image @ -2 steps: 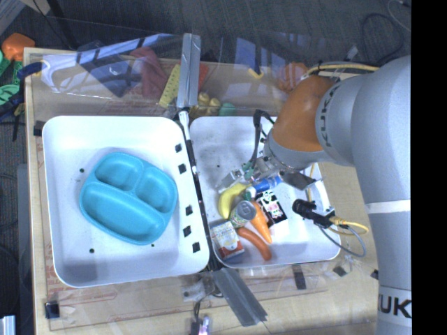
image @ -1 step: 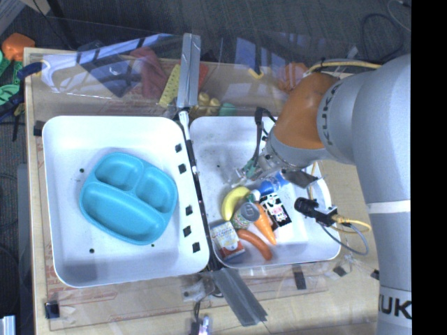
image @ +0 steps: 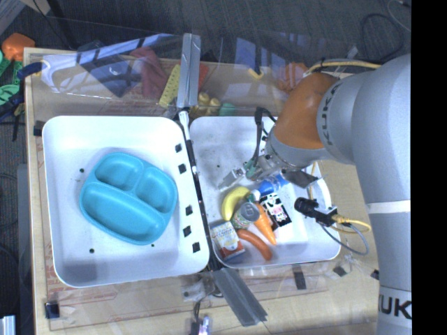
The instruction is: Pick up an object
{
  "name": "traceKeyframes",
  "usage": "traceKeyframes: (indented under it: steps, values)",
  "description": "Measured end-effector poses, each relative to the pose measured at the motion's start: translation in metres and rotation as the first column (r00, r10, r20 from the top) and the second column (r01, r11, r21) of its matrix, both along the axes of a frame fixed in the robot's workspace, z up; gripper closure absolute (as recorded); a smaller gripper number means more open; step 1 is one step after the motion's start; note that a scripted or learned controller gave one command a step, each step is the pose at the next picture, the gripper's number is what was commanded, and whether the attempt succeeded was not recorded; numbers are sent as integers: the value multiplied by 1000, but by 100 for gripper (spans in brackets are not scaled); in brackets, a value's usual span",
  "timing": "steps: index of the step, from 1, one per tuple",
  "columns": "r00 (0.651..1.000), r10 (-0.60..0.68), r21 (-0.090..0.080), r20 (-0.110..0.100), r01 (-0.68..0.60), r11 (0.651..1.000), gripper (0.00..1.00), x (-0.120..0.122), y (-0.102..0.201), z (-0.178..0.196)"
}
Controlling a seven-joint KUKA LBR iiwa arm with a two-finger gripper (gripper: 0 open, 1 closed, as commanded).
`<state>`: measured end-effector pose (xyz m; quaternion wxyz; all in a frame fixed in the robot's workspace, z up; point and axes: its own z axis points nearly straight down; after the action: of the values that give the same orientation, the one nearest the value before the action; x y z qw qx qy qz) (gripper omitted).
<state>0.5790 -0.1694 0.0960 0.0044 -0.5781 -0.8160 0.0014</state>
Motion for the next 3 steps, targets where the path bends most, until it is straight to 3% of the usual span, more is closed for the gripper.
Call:
traceKeyframes:
  steps: [1,2,3]
  values:
    - [984,180,0,4,-180,984,0,-34,18,-7]
    - [983,184,1,2,-184,983,100,-33,17,0]
    - [983,184,1,2,-184,983,0,-33,17,0]
